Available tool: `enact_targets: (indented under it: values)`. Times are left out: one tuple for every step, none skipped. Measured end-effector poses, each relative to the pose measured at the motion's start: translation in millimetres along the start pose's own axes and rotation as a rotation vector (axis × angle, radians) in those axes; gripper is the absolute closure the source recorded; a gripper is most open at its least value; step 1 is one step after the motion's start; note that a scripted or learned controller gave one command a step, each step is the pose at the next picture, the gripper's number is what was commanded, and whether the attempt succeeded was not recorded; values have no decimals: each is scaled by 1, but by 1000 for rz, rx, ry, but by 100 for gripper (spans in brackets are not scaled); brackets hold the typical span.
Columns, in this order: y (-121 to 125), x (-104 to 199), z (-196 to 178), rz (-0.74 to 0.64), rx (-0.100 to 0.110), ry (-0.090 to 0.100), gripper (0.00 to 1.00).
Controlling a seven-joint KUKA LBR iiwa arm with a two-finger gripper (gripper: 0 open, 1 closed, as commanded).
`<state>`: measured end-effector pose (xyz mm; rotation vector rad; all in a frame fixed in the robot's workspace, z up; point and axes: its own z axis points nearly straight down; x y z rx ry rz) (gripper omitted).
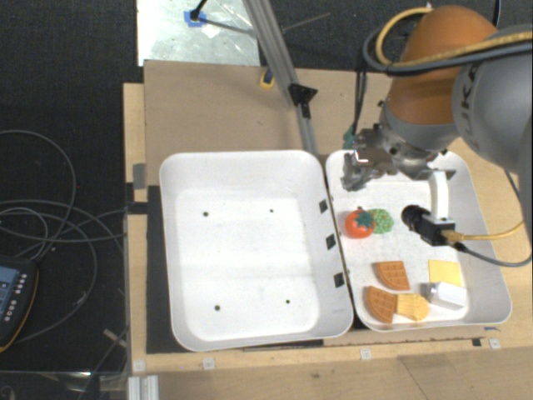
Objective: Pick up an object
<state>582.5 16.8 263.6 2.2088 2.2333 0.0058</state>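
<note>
— Brown cardboard covers the table (225,111), and two shallow white plastic bins sit on it side by side. What is in them?

— Nothing lies in the left bin (241,248). The right bin (491,294) holds a red toy tomato with a green leafy top (360,223) at centre frame, and waffle-patterned orange toy pieces (390,275) and a pale yellow block (445,272) lower right.

— And the end effector?

— Its dark metal tip (360,169) hangs just above the tomato, at the bin's upper left corner. Whether it is spread or pressed together, I cannot tell.
</note>
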Motion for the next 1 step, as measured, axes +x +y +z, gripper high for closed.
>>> enact_targets:
  values:
    - [17,61,9,-1,1,0,100]
